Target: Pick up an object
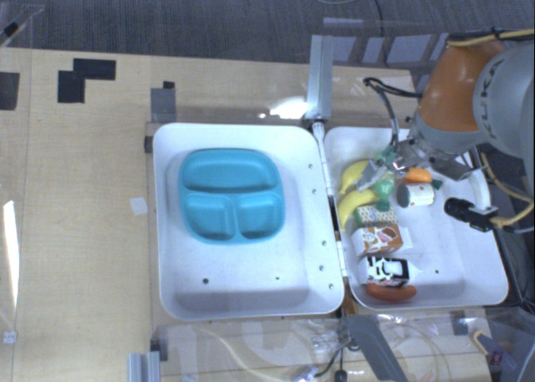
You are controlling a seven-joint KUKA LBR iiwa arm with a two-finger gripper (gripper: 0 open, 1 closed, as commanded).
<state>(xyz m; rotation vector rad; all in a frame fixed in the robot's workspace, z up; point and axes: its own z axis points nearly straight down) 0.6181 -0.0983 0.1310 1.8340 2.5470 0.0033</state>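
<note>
The right bin [468,276] holds several small items. Two yellow bananas [356,189] lie at its left side. Beside them are a green bottle-like piece [384,194], a white cylinder with an orange tip [417,192], a printed snack box [380,240], a black-and-white packet [386,268] and a red sausage [390,292]. My gripper [398,165] hangs low over the top of this pile, just above the green piece and the bananas. The wrist hides its fingers.
The left bin [192,288] carries a blue three-compartment tray [231,195]. A metal post [320,79] stands at the back between the two bins. The arm's grey body and orange band [456,88] cover the right bin's far right corner, with cables trailing there.
</note>
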